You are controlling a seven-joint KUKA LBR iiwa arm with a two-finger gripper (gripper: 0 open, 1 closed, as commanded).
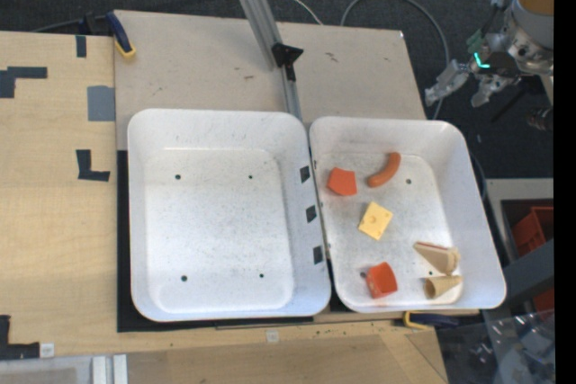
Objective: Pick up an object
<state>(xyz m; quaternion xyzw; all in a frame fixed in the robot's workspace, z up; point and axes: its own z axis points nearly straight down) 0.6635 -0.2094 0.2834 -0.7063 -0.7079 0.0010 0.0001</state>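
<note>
Above right bin's (468,159) far corner: gripper (474,83) hovers, jaws spread wide, empty. Sausage (384,169) nearest, mid-bin. Risk: rounded sausage rolls from closing fingers, or fingers clip bin wall.

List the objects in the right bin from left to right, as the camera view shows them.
Orange-red block near the bin's top left → yellow holed cheese wedge → curved orange-brown sausage → two tan cone pieces at the right.

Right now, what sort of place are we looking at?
Probably a robot grasping test bench in a lab: two white bins side by side, toy food pieces in the right one, and a gripper off its far corner.
</note>
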